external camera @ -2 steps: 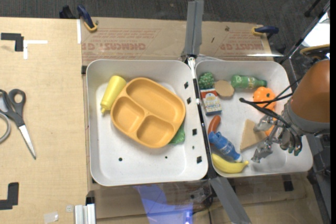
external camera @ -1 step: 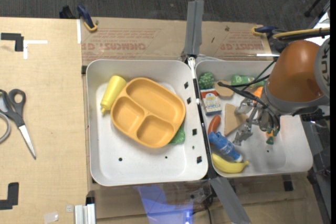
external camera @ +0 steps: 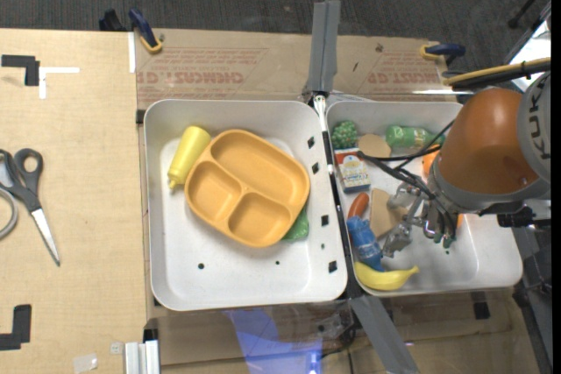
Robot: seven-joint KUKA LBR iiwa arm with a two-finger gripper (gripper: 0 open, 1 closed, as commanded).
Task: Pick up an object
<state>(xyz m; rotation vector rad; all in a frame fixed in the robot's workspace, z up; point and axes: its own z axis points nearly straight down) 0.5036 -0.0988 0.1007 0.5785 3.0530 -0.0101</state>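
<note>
**Me:** Yellow, curved, right at the front of the right bin [external camera: 491,271]: that banana [external camera: 387,277] is the nearest candidate, lying flat against the front wall with a blue bottle [external camera: 363,243] touching its upper end.

**Spotter:** How would it handle?

**Me:** Looks like moulded plastic, so I'd guess light, stiff and a bit slippery. Best taken across its thick middle, where the curve is fullest, not at the tapered tips.

**Spotter:** And your gripper?

**Me:** My gripper [external camera: 412,228] hangs low in the right bin, just above and right of the banana, beside the blue bottle. Nothing I can see sits in it, but cables and metalwork clutter that spot, so how wide it stands I cannot tell.

**Spotter:** Arm pose?

**Me:** Reaching in from the right, orange band [external camera: 486,144] bulking over the bin, wrist tipped down and leftward toward the front corner.

**Spotter:** The left bin?

**Me:** Orange divided tray [external camera: 247,186] there, yellow bottle [external camera: 188,155] tucked at its edge. Well apart from me.
</note>
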